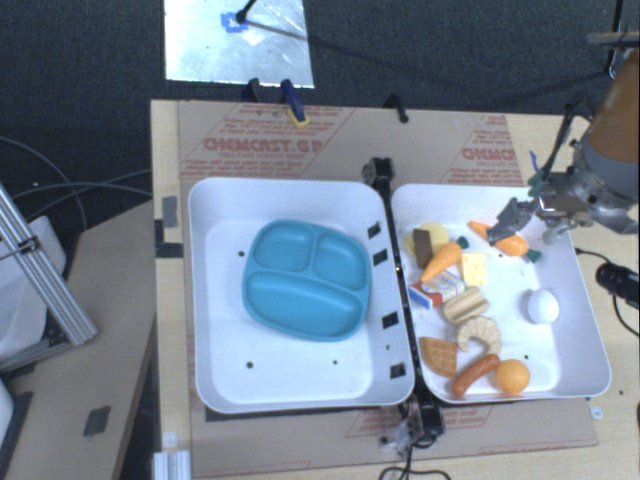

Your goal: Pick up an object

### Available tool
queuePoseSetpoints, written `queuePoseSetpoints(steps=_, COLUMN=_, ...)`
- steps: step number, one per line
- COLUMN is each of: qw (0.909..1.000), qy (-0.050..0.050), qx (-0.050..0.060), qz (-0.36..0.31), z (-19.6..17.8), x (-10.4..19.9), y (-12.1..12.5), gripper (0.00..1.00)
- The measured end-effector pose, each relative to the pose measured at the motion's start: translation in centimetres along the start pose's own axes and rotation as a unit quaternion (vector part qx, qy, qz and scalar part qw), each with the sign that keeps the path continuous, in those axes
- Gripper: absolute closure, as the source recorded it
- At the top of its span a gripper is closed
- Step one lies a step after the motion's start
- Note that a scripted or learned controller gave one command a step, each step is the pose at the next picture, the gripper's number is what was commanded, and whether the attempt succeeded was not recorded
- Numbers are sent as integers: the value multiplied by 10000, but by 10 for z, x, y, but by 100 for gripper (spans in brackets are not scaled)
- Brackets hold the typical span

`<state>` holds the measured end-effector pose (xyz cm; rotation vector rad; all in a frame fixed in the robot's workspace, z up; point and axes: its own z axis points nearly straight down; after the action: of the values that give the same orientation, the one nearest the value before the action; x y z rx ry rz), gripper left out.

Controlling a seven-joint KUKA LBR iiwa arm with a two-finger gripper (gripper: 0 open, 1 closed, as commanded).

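My gripper (533, 226) hangs over the far right part of the right bin (585, 313), its two grey fingers spread open with nothing between them. A small orange carrot piece with a green tip (510, 244) lies just below and left of the fingers. Further left in the bin are a larger carrot (442, 260), a brown block (430, 238) and a yellow cheese slice (473, 268). A white egg (542, 306) sits alone near the right wall.
Along the right bin's near side lie a bread roll (464, 305), a waffle piece (437, 353), a sausage (474, 373) and an orange (512, 376). The left bin (215, 268) holds a blue divided plate (307, 278). A black divider (395, 268) runs between the bins.
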<state>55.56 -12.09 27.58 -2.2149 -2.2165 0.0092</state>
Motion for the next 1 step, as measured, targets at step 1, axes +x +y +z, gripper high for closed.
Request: queuePoseSetpoints(steps=1, qw=10000, qy=-8, qx=-57, qz=-12, z=-6, x=0, y=2, gripper=0)
